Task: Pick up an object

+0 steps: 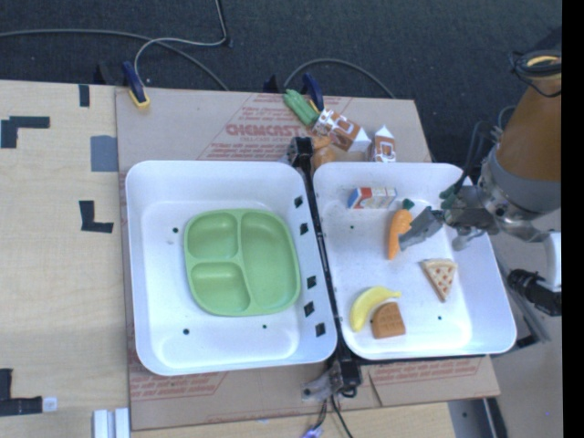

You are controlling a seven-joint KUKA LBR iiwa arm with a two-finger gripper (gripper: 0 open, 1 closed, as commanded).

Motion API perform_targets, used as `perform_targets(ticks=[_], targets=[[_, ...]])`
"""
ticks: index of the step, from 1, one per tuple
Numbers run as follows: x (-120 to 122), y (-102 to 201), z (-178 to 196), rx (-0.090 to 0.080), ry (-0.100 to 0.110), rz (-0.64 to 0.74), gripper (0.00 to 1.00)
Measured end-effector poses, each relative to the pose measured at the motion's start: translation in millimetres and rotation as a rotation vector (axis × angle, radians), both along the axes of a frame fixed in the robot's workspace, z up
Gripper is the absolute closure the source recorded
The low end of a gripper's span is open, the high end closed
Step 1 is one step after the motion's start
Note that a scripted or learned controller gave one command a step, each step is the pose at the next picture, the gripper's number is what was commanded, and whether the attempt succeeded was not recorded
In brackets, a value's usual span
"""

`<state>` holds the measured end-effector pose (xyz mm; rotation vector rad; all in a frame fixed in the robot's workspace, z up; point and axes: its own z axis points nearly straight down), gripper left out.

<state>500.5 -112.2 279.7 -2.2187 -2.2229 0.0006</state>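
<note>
One target sits nearest your gripper (422,229): the carrot (399,231); whether the pincer is wide or narrow you cannot tell; centre over it, then descend straight.

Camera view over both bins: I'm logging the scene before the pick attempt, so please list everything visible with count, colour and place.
Bins: two, white, side by side on the bench.
Divided plate: one, green, left bin.
Carrot: one, orange, right bin, beside the gripper.
Small box: one, white with red and blue, right bin's far side.
Pizza slice: one, tan and red, right bin.
Banana: one, yellow, right bin's near side.
Toast-like piece: one, brown, touching the banana.
Cartons: a few, behind the bins.
Gripper: one, grey, over the right bin.
</note>
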Motion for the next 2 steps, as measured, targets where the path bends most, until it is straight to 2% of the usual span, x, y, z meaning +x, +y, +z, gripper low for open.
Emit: perform_targets(ticks=[1, 2], targets=[[43, -39, -102, 0.001, 0.003, -0.001, 0.00], [108, -46, -193, -0.002, -0.007, 0.001, 0.00]])
